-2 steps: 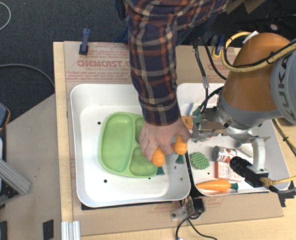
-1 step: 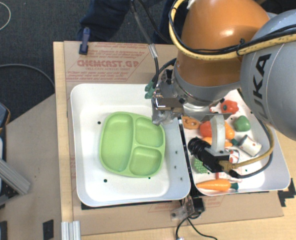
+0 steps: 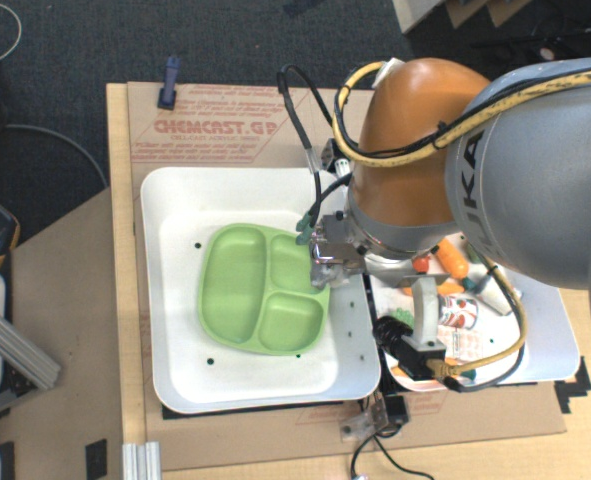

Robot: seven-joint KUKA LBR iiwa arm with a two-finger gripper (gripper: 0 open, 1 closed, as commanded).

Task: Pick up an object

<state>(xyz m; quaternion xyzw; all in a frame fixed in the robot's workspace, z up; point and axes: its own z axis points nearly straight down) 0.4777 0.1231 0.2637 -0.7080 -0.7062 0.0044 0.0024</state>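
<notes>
A single fixed camera looks down from above the surface (image 3: pixel 225 118) at a slant, close enough that the two white bins take up most of the frame. The left bin (image 3: pixel 175 268) lies in full sight near the centre. The arm (image 3: pixel 475 158) enters from the right and rises toward the lens, looming large and covering much of the right bin (image 3: pixel 555 338). Dark floor (image 3: pixel 125 18) runs along the top and left edges.

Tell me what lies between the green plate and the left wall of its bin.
Only bare white bin floor. In the camera view, the green plate sits toward the right of the left bin, with nothing between it and the left wall.
</notes>
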